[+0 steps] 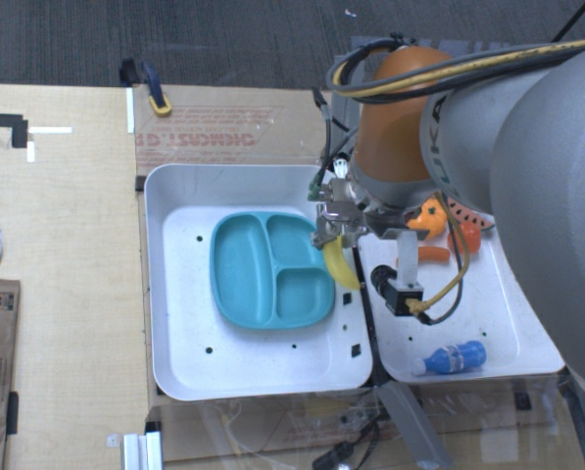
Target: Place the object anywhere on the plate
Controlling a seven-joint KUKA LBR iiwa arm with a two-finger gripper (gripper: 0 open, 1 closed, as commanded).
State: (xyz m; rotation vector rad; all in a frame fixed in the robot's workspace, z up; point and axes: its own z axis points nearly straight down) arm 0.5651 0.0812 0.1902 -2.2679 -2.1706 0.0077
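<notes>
A teal divided plate (pixel 245 262) lies in the left white bin (pixel 179 311). My gripper (pixel 331 235) hangs at the plate's right edge, close to the wall between the two bins. A yellow banana-shaped object (pixel 343 268) hangs from it, its upper end caught between the fingers. The banana's lower end curves down over the plate's right rim and the divider. The wrist and its orange band hide what lies behind the gripper.
The right bin (pixel 512 306) holds an orange toy (pixel 431 218), an orange stick-shaped piece (pixel 435 255) and a blue bottle (pixel 456 357) near the front. A black cable block (pixel 402 297) dangles below the wrist. Cardboard lies behind the left bin.
</notes>
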